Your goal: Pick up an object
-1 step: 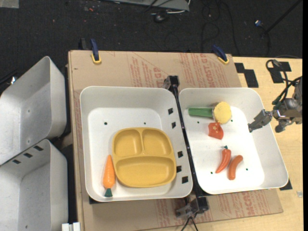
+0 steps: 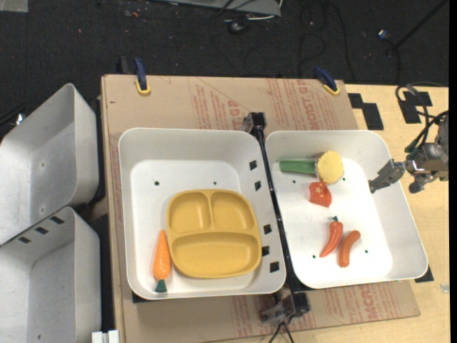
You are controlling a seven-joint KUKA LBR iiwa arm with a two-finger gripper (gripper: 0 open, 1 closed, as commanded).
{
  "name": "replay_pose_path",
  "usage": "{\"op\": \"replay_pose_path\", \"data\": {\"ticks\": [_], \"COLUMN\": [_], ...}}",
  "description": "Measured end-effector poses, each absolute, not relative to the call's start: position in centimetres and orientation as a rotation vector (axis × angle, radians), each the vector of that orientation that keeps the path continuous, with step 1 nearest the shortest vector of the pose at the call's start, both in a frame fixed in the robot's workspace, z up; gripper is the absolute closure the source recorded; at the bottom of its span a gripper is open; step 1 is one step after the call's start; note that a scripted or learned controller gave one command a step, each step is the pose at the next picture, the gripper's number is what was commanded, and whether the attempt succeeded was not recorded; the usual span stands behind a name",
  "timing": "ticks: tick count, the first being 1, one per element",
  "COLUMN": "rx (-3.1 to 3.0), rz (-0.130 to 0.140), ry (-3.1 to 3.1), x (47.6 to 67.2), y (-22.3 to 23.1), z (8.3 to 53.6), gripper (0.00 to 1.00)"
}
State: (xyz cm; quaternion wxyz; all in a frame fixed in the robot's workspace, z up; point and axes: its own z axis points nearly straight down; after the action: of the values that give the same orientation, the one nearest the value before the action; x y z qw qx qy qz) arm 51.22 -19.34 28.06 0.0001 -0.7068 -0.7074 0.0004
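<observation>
On the bench, seen from above at a slant, two shallow white bins sit side by side, their inner walls touching along a dark seam down the middle.

Left bin holds two things: one yellow divided plate with three compartments, lying near the centre toward the front, and one orange carrot just beside the plate's left edge, its green stem end pointing to the front. Open white floor runs along the back of this bin and down its left side.

Right bin holds five things. Near the back lies one green handle-like piece, its right end touching one yellow ball-like object. Just in front of them sits one small red piece. Toward the front lie one red chili pepper and one orange-red sausage, side by side and nearly touching. Open floor lies along the right wall and in the front left corner of this bin.

At the right edge of the scene, the gripper hangs over the right bin's right rim, well apart from every object, with nothing between its fingers. I cannot tell how wide it stands.

Outside the bins, two more white tubs stand at the far left, and two clamps with yellow tips grip the board's back edge.
</observation>
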Motion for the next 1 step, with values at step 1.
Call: {"op": "replay_pose_path", "data": {"ticks": [1], "rx": [-2.218], "rz": [0.003], "ry": [-2.219], "x": [51.70], "y": [-18.48], "z": [23.17], "gripper": [0.00]}}
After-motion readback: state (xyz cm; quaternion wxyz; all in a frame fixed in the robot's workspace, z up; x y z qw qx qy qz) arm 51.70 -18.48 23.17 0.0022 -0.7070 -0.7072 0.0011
